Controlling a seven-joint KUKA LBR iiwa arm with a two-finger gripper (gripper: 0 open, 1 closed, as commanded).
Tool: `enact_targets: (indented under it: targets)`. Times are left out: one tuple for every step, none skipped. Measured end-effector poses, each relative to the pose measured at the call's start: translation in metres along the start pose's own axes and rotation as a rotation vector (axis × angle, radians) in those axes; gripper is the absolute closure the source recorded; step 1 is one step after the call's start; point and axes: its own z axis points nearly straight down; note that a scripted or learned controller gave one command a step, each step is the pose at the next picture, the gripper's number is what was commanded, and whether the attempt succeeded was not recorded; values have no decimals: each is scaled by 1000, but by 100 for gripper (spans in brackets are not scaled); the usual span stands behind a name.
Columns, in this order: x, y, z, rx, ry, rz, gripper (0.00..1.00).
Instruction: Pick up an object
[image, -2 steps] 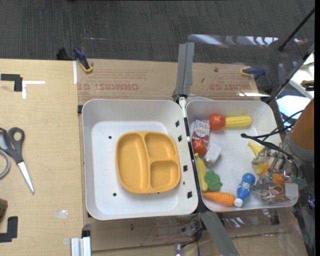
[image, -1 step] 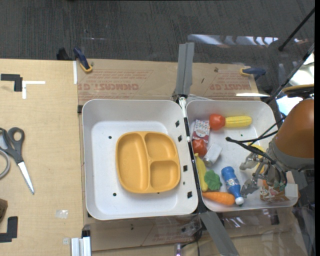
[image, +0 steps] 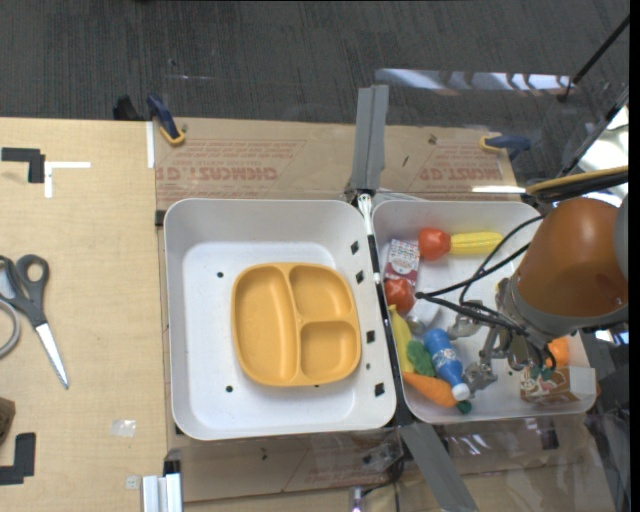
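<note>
Lying just left of the gripper (image: 497, 362), the blue bottle (image: 445, 362) is angled diagonally; finger state cannot be told.

Claw (image: 487, 362) over rt bin (image: 470, 214), nr blue bottle (image: 445, 363)

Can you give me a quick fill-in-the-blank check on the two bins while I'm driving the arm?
1. The divided plate in the left bin is coloured ____.
2. That plate has ____ compartments.
3. The blue bottle lies in the ____ bin.
4. On the bench left of the bins lies a pair of ____.

Missing words: yellow; three; right; scissors
</note>
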Motion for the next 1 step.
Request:
enact_targets:
  targets:
    - [11, 21, -3, 9, -11, 1, 0]
